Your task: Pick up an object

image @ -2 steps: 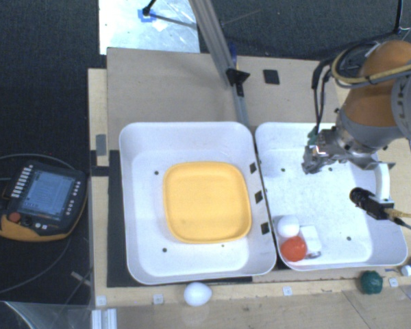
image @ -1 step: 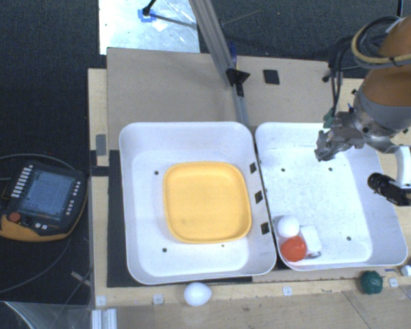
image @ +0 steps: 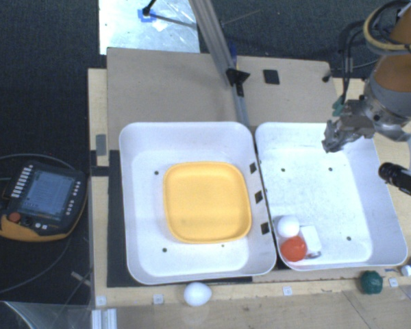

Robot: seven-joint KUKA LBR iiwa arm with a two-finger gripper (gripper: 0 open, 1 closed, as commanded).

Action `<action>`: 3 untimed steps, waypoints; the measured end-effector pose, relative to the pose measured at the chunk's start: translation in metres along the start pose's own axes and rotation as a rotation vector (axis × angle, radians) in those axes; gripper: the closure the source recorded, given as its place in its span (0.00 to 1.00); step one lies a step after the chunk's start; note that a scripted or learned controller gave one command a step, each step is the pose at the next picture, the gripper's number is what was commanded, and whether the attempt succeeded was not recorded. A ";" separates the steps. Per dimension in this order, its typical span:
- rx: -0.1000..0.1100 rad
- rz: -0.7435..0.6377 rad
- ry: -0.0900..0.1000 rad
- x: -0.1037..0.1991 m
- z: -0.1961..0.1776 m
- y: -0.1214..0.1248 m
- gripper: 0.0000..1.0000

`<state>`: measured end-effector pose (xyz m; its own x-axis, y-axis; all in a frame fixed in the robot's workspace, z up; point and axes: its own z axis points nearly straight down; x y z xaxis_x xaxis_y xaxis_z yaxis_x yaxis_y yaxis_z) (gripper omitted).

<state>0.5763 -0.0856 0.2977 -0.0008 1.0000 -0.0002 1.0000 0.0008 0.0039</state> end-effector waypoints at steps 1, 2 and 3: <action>0.004 -0.004 0.001 0.056 0.013 0.017 1.00; 0.004 -0.004 0.001 0.113 0.019 0.021 1.00; 0.004 -0.003 0.001 0.162 0.022 0.029 1.00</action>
